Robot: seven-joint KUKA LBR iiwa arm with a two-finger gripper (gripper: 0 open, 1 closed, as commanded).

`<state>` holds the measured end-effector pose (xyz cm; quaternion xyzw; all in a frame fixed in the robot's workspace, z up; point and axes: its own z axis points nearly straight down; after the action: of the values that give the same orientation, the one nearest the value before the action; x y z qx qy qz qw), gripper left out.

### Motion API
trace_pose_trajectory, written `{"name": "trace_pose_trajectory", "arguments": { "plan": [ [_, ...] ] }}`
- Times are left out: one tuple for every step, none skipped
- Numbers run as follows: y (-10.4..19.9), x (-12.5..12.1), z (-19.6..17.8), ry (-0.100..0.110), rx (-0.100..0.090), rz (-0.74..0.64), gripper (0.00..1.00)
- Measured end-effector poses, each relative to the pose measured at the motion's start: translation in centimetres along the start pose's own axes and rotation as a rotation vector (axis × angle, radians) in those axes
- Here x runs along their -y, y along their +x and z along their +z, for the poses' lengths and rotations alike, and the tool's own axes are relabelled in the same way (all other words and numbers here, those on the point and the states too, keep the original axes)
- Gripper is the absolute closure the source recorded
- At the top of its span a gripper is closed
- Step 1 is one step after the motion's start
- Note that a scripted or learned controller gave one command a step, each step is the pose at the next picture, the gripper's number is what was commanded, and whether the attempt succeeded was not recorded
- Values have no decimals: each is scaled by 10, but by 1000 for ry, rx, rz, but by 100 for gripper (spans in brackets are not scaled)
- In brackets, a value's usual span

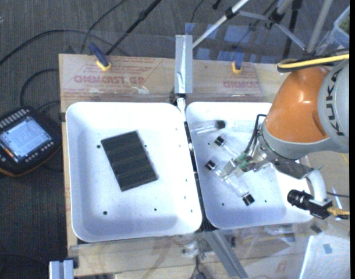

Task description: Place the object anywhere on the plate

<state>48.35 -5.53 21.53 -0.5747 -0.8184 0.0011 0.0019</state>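
Two white bins sit side by side on the surface point(70, 237). From above, the left bin point(84, 214) holds a dark ribbed plate point(128, 160), lying flat and askew. The right bin point(224, 217) holds clear plastic objects point(235, 176) with black ends, scattered just beside the end effector point(250, 161); its opening cannot be made out.

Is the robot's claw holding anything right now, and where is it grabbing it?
It cannot be told: the gripper hangs low in the right bin, its clear fingers too blurry.
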Motion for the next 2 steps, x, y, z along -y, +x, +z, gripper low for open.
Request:
{"name": "trace_pose_trajectory", "arguments": {
  "plan": [
    [43, -47, 15, 1, 0, -12, 100],
    [115, -77, 11, 1, 1, -121, 100]
  ]
}}
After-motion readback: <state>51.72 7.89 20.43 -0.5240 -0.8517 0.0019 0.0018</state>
